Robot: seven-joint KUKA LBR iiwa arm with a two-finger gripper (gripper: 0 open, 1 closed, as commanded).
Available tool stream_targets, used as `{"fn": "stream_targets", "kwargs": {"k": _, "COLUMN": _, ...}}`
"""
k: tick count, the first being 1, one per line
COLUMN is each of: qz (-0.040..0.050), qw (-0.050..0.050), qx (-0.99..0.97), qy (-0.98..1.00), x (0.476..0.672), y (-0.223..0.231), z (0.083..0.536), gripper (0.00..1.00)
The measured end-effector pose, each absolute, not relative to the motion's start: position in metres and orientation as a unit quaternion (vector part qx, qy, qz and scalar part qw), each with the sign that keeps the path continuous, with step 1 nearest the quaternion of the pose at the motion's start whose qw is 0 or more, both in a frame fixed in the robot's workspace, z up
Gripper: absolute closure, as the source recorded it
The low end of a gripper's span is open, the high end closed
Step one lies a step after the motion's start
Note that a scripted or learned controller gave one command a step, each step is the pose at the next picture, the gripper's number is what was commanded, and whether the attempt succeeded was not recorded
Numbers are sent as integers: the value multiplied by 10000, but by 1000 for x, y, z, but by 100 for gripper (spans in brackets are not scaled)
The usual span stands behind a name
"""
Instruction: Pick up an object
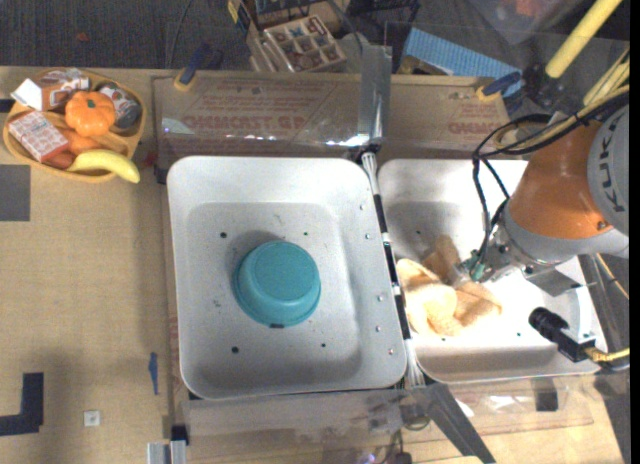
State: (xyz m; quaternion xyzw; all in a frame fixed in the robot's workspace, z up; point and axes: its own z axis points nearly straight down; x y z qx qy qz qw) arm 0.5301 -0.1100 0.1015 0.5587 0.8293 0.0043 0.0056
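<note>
A teal bowl (278, 283) lies upside down in the middle of the left bin (200, 192). In the right bin (430, 187), several pale tan and cream food-like pieces (437, 297) lie near the front left corner. The arm reaches in from the right, and my gripper (476, 269) is down among those pieces, at the right edge of the pile. Whether anything sits between its fingers is hidden by the wrist and the clutter.
A plate (20, 142) with a small pumpkin (90, 112), a banana (105, 163) and small boxes stands on the bench at the far left. Cardboard walls (260, 107) run behind both bins. Cables hang over the right bin's back.
</note>
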Motion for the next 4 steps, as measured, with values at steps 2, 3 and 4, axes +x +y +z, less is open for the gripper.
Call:
{"fn": "stream_targets", "kwargs": {"k": 2, "qz": 1, "qw": 11, "qx": 5390, "qy": 8423, "x": 557, "y": -135, "z": 231, "gripper": 100}}
{"fn": "stream_targets", "kwargs": {"k": 3, "qz": 2, "qw": 23, "qx": 5937, "qy": 8047, "x": 602, "y": -119, "z": 213, "gripper": 100}}
{"fn": "stream_targets", "kwargs": {"k": 4, "qz": -3, "qw": -2, "qx": 6099, "qy": 7925, "x": 588, "y": -117, "z": 210, "gripper": 100}}
